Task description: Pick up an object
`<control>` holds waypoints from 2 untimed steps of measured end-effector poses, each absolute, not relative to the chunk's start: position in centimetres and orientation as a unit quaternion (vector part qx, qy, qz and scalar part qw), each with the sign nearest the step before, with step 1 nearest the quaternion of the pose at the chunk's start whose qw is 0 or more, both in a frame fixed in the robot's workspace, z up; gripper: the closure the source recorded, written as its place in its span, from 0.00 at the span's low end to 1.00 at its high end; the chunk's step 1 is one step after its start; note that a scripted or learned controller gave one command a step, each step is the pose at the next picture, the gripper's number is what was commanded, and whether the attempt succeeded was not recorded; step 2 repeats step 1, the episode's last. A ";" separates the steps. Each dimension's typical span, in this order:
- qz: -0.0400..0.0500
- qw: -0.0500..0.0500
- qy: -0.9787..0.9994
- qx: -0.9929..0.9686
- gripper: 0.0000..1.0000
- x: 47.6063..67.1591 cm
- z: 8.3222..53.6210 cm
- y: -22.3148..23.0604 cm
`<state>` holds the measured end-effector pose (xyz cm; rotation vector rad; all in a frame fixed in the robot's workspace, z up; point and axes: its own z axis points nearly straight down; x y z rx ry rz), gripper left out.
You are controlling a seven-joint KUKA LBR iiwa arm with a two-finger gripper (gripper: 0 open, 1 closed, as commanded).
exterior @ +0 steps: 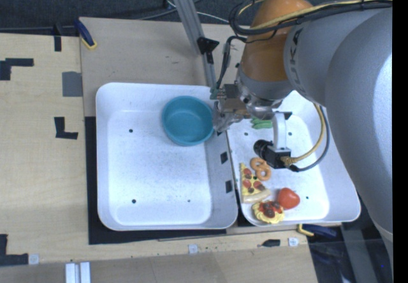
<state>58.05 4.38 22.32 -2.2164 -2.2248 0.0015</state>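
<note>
Gripper (220, 119): low at blue bowl's (186, 120) right rim; whether spread or pinching, cannot tell
Bowl: upper right of left bin (121, 148), near the divider
Risk: thin rim could slip out; bowl tips or slides on lift

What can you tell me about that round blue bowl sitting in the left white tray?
The round blue bowl looks like smooth plastic, teal-blue inside and out, with a plain rim. It stands upright, mouth up, with nothing visible inside. It sits in the upper right corner of the left white bin, close to the wall between the bins. The arm's gripper is right at its right rim; whether they touch is unclear.
</note>
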 end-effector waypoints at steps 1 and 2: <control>0.000 0.001 -0.709 -0.706 1.00 59.3 21.4 9.3; 0.000 0.001 -0.709 -0.706 1.00 59.3 21.4 9.3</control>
